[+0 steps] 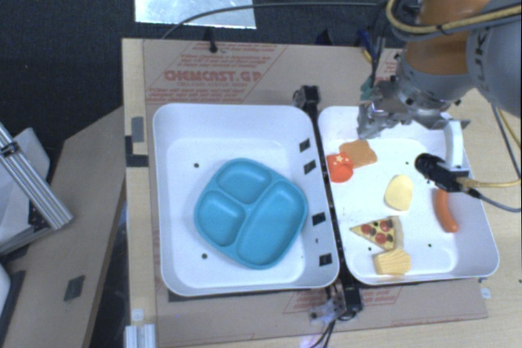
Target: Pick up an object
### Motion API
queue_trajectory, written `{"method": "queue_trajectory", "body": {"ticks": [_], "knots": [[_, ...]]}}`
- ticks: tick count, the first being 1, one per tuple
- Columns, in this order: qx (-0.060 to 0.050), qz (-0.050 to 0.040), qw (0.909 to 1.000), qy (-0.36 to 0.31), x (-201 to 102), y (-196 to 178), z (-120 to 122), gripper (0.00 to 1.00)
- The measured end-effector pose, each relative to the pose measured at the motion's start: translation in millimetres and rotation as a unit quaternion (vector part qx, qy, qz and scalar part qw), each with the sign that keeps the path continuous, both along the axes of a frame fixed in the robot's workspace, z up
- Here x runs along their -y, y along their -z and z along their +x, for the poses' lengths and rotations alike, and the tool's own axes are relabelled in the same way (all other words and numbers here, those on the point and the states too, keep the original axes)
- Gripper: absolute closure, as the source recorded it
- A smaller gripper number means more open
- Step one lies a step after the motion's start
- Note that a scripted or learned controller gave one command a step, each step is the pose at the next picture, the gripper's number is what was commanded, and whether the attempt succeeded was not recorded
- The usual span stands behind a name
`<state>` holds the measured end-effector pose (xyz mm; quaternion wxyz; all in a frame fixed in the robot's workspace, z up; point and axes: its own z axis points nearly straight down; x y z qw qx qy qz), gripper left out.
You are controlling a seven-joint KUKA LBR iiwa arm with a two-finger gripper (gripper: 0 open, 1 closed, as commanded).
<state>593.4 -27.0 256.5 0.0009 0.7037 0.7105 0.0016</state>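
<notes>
We saw the gripper (371, 125) at the R bin's (477, 250) far L corner, just beside a brown slice (359, 152); apart or together, we couldn't tell. A tomato (340, 168) sat by the slice. A blue plate (250, 212) lay in the L bin (175, 175)

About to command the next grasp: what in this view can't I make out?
- Gripper: small and blurred in the camera view; contact with the brown slice below it cannot be told.
- Right bin: the arm covers its back right corner, hiding whatever lies there.
- The arm itself runs off the picture's right edge.
- Red piece: too small to identify; touching the slice or apart, unclear.
</notes>
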Motion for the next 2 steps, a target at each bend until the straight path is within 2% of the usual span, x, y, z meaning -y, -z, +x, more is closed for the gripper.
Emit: {"method": "queue_trajectory", "body": {"ticks": [1, 2], "knots": [[-0.001, 0.0002, 1.0, 0.0, -51, 19, 12, 1.0], [-0.001, 0.0001, 1.0, 0.0, -101, 31, 10, 1.0]]}}
